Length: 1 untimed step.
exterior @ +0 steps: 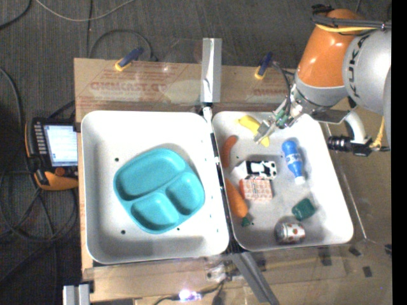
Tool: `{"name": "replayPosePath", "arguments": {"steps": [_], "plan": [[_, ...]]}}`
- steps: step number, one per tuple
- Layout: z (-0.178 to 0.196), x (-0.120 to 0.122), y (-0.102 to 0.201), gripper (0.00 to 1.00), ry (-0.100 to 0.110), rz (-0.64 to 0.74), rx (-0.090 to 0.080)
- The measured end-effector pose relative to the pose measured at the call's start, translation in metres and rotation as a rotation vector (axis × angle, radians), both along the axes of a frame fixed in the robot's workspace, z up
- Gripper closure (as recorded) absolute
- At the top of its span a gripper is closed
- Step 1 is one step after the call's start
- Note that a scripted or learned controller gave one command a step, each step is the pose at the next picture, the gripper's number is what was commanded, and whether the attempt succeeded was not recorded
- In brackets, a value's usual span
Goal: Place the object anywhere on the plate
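Observation:
A teal plate with three compartments lies in the left white bin. In the right bin, my gripper hangs over the far end, right beside a yellow object and partly covering it. I see nothing held in it. Other loose objects lie in that bin: an orange-red sausage, a blue bottle, a black-and-white item, a pink patterned box, a carrot, a green block and a small can.
A raised divider separates the two bins. A metal post stands behind them at the middle. A handheld controller lies left of the bench. The arm's orange band looms over the right bin's far corner.

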<state>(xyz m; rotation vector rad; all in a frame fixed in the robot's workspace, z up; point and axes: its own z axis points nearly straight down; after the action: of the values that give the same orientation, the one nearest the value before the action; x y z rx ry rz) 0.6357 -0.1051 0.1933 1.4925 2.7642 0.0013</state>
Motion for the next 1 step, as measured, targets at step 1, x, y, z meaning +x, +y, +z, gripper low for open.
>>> {"name": "replayPosePath", "arguments": {"steps": [1], "plan": [[0.0075, -0.0339, 0.0757, 1.0, 0.001, 0.266, 0.0]]}}
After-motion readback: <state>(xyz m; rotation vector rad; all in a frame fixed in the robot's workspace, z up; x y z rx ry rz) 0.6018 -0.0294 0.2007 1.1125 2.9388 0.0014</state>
